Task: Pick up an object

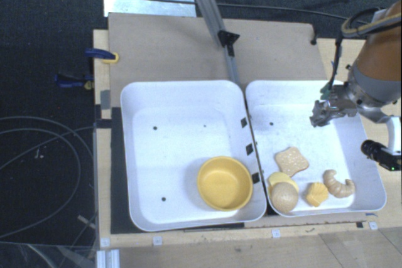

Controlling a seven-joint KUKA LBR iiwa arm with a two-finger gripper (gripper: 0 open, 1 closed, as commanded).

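My gripper (319,117) hangs over the upper right part of the right bin (276,100), its dark fingers pointing left and down, with nothing visible between them. Below it, near the bin's front, lie a tan slice of toast (291,160), a beige round bun (284,196) partly over a yellow piece (279,180), a small yellow wedge (316,194) and a tan croissant (338,185). In the left bin (157,103) a yellow bowl (224,182) sits at the front right corner.
A grey pole (207,0) slants down from the top to a black clamp (228,38) just behind the bins. A blue and yellow clamp (94,56) grips the bench's left edge. Cables run over the dark floor on the left.
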